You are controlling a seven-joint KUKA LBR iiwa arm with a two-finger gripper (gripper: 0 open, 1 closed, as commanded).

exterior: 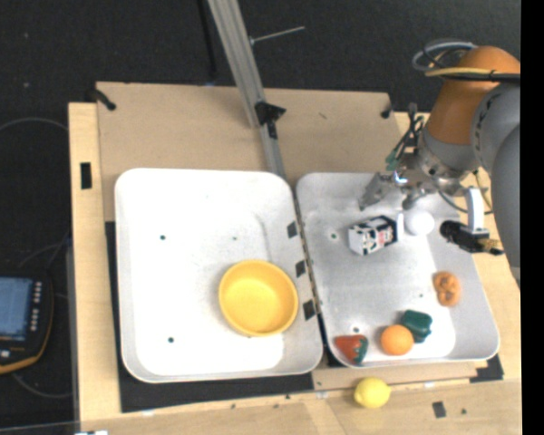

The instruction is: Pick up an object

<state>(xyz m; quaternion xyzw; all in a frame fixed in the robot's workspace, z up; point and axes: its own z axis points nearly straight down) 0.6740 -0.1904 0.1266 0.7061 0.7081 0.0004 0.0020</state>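
Observation:
My gripper [389, 199] hangs over the far part of the right bin [335, 198], its two fingers spread open with nothing between them. Just below it lies a small black-and-white box [372, 236]. A white ball [420, 222] rests beside the right finger. Along the bin's near edge sit a red piece [351, 347], an orange [397, 340] and a dark green piece [418, 323]. An orange-brown lump [447, 286] lies by the right wall.
A yellow bowl [258, 297] stands in the left bin [163, 207], near the wall between the two bins. A lemon [372, 392] lies on the bench in front of the right bin. A metal pole [245, 62] slants up behind the bins.

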